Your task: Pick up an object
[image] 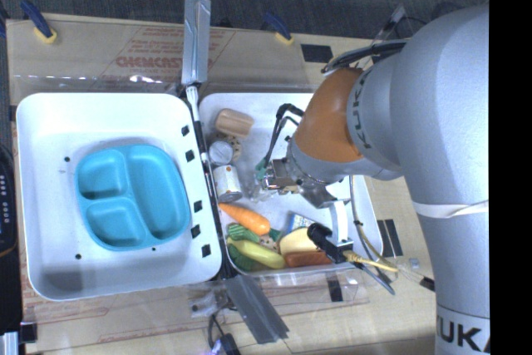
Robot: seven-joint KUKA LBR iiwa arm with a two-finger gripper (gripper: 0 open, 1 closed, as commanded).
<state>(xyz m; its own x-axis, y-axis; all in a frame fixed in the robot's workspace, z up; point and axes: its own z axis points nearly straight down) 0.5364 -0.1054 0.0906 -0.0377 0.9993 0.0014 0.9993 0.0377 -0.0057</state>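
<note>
My gripper (271,179) reaches down into the right bin (249,106), near its middle, under the grey arm with the orange band. Just left of it lie a clear jar with a metal lid (226,182) and a small round silver piece (220,152). A tan wooden cylinder (233,123) lies at the bin's far left. Toward the near edge are an orange carrot (245,217), a green toy (239,233), a yellow banana (259,255), a pale yellow fruit (297,241), a red-brown piece (308,259) and a blue packet (299,221).
The left bin (50,137) holds a blue divided plate (131,195). A ridge with black clips (198,179) separates the two bins. The arm covers the right bin's right half. Cardboard (100,46) lies under both bins.
</note>
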